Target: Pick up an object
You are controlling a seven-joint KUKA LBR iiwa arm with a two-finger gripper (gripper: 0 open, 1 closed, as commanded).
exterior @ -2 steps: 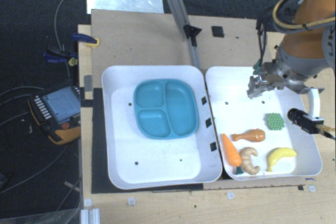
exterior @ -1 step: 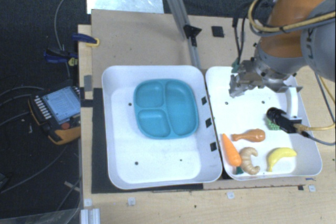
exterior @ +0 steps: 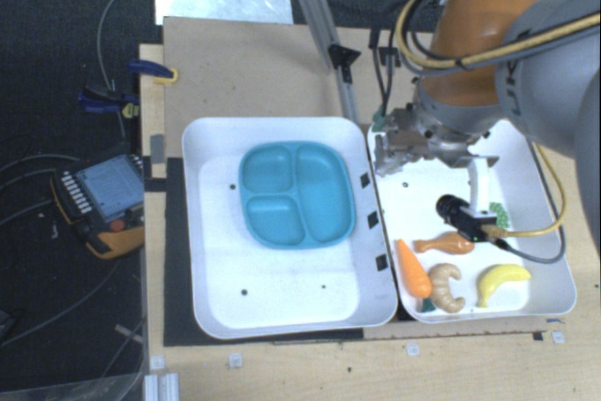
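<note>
Several small toys in the right bin (exterior: 554, 202); my gripper (exterior: 390, 150) hangs at its top-left corner, holding nothing.
Can't tell if I'm open or closed. Pick target: the carrot (exterior: 413, 269), orange, tapered, lying just inside the bin's left wall, beside a tan curled piece (exterior: 447, 286). Likely light, rigid, slick plastic; I'd grasp across the thick middle.
</note>
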